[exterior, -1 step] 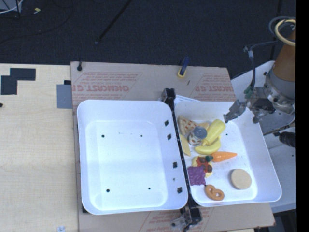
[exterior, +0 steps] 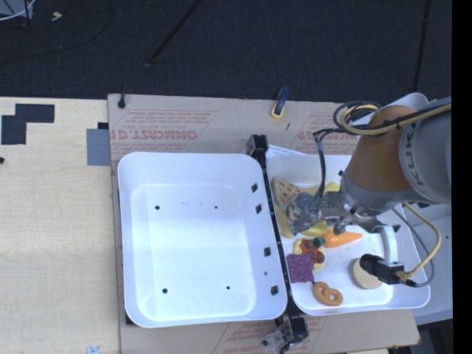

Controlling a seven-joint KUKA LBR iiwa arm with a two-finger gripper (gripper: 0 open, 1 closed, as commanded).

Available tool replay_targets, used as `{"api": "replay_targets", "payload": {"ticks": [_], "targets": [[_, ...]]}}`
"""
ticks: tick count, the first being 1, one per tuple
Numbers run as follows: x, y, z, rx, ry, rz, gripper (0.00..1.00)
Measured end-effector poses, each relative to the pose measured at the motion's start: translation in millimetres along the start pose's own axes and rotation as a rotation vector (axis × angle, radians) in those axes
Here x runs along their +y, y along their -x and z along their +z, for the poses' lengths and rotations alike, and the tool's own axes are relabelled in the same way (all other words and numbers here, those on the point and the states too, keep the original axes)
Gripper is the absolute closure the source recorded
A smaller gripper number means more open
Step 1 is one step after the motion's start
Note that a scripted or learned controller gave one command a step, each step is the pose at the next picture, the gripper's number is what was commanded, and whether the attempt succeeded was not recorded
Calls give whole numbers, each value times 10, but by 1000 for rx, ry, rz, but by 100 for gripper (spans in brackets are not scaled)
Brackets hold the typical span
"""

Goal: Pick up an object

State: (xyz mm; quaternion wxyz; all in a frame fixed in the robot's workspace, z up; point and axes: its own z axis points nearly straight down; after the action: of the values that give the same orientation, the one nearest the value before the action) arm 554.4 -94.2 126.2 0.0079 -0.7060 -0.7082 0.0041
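The right bin [exterior: 417,297] holds a pile of small toy foods. An orange carrot [exterior: 344,238] lies near the middle, with a yellow piece [exterior: 315,231] just left of it. A purple piece [exterior: 300,268] and a brown pretzel [exterior: 327,294] lie toward the front. A tan round bun [exterior: 365,275] sits at the front right. A waffle-like wedge [exterior: 285,192] rests by the left wall. My gripper [exterior: 311,214] reaches down into the pile from the right, over a grey item and the yellow piece.
The left bin [exterior: 133,198] sits beside the right one, with black clips along the shared wall [exterior: 267,220]. Cables [exterior: 321,168] loop around the wrist above the right bin. A yellow-and-blue clamp [exterior: 279,104] stands at the board's back edge.
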Motion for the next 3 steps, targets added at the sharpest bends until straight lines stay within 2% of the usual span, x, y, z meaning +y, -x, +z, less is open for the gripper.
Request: {"api": "replay_targets", "payload": {"ticks": [1,2,3], "targets": [[-208,-85,398,-6,16,4,0],[-214,-63,289,-4,13,13,100],[423,-131,371,-6,18,1,100]]}}
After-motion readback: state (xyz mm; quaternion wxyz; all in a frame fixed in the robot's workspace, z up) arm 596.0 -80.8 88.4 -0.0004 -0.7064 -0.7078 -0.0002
